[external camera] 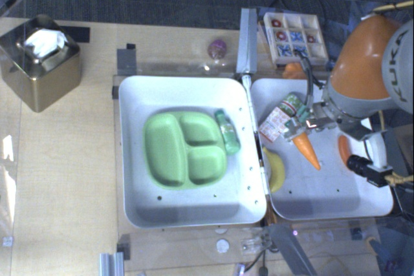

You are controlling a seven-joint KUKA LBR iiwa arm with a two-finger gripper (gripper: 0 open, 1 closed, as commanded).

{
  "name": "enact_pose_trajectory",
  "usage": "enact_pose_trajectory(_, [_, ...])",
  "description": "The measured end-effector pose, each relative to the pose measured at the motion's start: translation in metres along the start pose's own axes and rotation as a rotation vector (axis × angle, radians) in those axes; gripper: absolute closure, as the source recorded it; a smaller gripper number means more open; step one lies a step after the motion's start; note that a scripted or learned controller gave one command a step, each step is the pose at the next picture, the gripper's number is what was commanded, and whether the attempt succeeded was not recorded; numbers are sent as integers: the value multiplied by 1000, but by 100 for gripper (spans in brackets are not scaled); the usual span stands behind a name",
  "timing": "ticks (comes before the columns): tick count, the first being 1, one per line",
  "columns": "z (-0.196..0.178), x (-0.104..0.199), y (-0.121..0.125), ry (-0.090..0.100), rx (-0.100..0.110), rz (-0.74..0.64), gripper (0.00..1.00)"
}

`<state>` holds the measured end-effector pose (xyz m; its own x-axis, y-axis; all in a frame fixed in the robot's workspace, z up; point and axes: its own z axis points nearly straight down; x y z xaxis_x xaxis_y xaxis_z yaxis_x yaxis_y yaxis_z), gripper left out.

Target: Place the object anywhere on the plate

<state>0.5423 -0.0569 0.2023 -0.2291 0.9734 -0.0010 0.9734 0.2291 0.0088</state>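
Observation:
A green divided plate (171,152) lies in the left bin (187,216). A small clear greenish bottle (228,132) rests along the plate's right rim. In the right bin (330,200), an orange carrot (308,150) lies pointing toward the front right. My gripper (303,126) hangs low over the carrot's thick leafy end, next to a red and white packet (277,123). The wrist hides how the gripper meets the carrot.
A yellow round object (277,170) sits against the right bin's left wall, and a second orange piece (343,148) lies further right. Behind the bins are a patterned box (294,35) and a purple ball (217,47). A brown box (40,68) stands at far left.

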Motion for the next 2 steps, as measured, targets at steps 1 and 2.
enact_pose_trajectory(1, [3, 65, 39, 0, 3, 46, 100])
enact_pose_trajectory(2, [18, 156, 51, 2, 5, 17, 100])
